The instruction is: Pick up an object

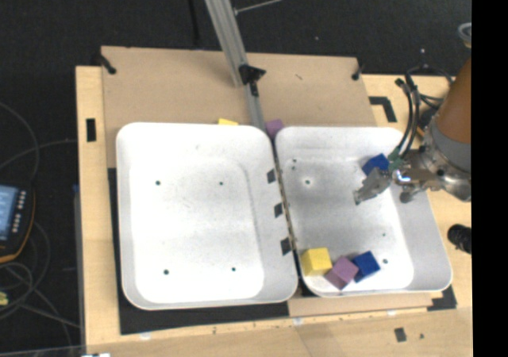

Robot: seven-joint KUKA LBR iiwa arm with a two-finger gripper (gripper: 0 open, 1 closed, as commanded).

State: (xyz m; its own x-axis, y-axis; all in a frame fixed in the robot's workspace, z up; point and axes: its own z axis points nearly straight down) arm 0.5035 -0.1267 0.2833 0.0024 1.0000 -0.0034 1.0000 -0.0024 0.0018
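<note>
My gripper [389, 189] hangs over the right side of the right bin [333, 149], its two fingers spread open with nothing between them. A small blue block [375, 164] lies just behind the left finger [367, 189], close to it but outside the gap. At the bin's front edge a yellow cube [317, 259], a purple cube [343, 270] and a blue cube [365, 263] sit bunched together, well in front of the gripper.
The left bin [198, 213] lies beside the right one, a ridge with black clips between them. A yellow block [228, 122] and a purple block [275, 127] rest on the bench behind the bins. A metal pole [226, 22] slants up from the back.
</note>
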